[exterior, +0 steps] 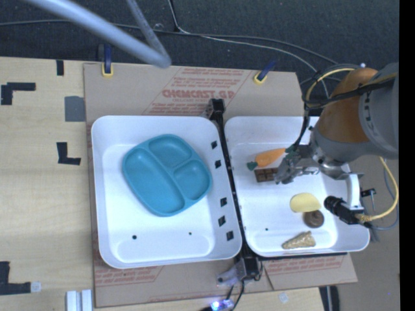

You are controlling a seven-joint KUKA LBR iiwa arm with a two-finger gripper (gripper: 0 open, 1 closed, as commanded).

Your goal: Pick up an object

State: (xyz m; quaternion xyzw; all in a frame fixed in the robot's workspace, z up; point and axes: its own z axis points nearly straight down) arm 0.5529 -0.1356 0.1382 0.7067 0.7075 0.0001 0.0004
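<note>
In the right bin (259,238) lie an orange carrot-like piece (270,156), a small brown block (263,175), a pale yellow round piece (305,203), a dark brown round piece (314,219) and a tan wedge (298,241). My gripper (286,172) reaches in from the right and hangs low just right of the brown block, below the carrot's right end. Nothing shows between its fingers.
The left bin (110,238) holds a blue divided plate (167,173). A black divider with clips (224,186) runs between the two bins. Cables (311,89) loop around the arm's wrist at the right. A grey pole (84,18) crosses the top left.
</note>
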